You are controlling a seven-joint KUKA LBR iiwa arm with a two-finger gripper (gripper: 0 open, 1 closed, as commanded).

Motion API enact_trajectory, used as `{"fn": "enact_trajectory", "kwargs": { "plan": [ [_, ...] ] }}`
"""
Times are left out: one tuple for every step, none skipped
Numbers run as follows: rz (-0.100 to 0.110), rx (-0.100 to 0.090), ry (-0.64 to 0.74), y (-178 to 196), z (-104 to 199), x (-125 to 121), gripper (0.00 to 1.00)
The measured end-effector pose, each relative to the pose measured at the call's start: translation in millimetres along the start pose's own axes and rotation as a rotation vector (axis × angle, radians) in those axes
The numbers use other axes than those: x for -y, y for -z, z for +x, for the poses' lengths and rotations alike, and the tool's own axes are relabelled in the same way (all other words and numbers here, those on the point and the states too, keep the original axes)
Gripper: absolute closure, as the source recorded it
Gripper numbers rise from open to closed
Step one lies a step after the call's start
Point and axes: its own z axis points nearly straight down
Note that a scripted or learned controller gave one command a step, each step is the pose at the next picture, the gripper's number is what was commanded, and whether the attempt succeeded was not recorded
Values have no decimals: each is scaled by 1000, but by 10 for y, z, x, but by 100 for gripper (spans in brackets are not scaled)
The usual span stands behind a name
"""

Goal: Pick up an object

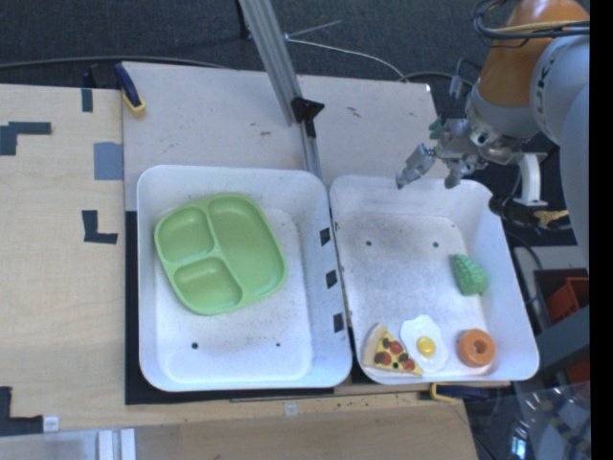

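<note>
Above right bin (498, 257) far rim: gripper (428, 172) hovering, fingers spread, nothing between.

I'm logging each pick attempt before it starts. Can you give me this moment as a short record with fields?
left bin: holds green divided plate
right bin: green leafy toy at its right side; pizza slice, fried egg and donut along its near edge
gripper: above right bin's far edge, jaws open, holding nothing
pick status: not yet begun
</note>
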Motion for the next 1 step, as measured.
{"fn": "enact_trajectory", "kwargs": {
  "plan": [
    [0,1,0,0,-2,1,0]
  ]
}}
